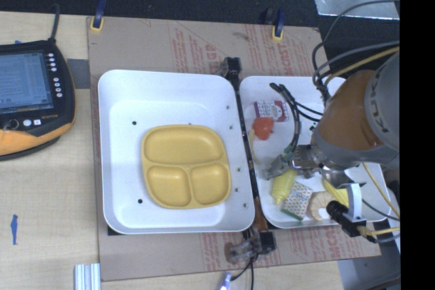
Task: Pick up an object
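Cardboard-covered bench, lower right of frame: the gripper [291, 165], finger state indeterminate, hangs low in the right bin [253, 88] above the yellow object [283, 187]; approach step, next requiring descent and closure.

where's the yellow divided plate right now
The yellow divided plate lies flat in the left white bin, a little below its middle, across the divider from the right bin where the arm is working.
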{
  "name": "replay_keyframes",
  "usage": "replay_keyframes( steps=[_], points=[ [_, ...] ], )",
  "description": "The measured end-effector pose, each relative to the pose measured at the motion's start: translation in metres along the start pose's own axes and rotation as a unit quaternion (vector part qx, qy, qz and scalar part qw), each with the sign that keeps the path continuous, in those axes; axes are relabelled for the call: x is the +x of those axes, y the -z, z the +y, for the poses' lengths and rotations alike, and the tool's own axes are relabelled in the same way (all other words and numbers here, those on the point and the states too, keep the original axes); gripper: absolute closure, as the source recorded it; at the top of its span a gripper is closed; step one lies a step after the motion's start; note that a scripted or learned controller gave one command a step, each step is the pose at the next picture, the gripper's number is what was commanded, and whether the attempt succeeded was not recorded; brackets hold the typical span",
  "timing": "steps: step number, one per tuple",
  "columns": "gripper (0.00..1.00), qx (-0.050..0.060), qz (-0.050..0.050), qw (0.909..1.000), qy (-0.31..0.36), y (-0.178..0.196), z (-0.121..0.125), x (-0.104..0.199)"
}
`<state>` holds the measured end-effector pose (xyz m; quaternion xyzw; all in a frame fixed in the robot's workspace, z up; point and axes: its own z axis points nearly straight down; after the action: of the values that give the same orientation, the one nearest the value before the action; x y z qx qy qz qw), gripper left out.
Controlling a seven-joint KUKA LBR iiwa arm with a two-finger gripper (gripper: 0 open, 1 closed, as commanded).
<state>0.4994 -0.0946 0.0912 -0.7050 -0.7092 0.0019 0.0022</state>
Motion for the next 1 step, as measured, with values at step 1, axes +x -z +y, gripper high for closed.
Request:
replay_keyframes(
  steps=[1],
  points=[
    [0.00,0.000,0.000,1.0000,0.000,-0.0002,-0.0239,-0.0008]
  ],
)
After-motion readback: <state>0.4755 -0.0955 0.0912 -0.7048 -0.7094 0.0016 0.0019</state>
